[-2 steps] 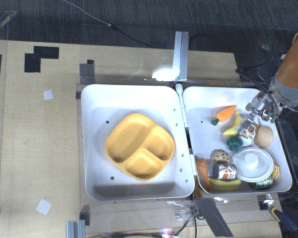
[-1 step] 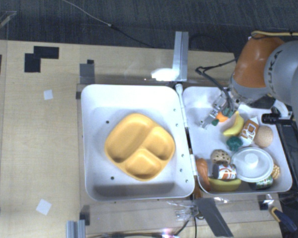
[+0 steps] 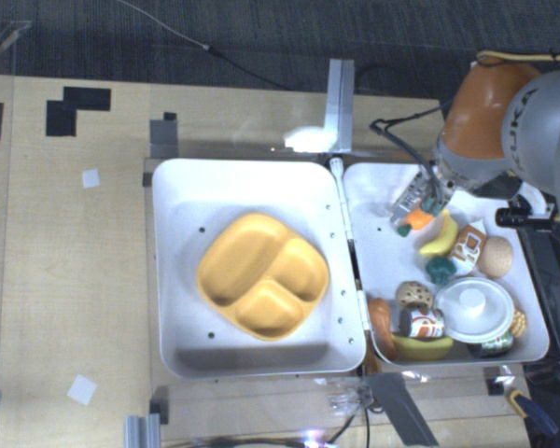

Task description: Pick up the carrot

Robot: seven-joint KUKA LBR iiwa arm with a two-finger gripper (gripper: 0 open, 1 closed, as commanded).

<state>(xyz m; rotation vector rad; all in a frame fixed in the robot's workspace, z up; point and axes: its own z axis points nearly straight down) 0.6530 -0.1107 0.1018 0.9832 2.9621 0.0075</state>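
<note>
Jaws low in the right bin [image 3: 373, 189], closed around the carrot [image 3: 417, 219] at its upper part. Just beside: a banana [image 3: 439, 238]. Further down, a white bowl [image 3: 473, 308]. In the left bin [image 3: 177, 189], a yellow divided plate [image 3: 263, 274].

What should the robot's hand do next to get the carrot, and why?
Probably lift straight up a little. The gripper sits low in the right bin, right at the small orange carrot, with the banana close beside it. A short rise would show whether the carrot comes along; I can't tell from here if it is really gripped.
</note>
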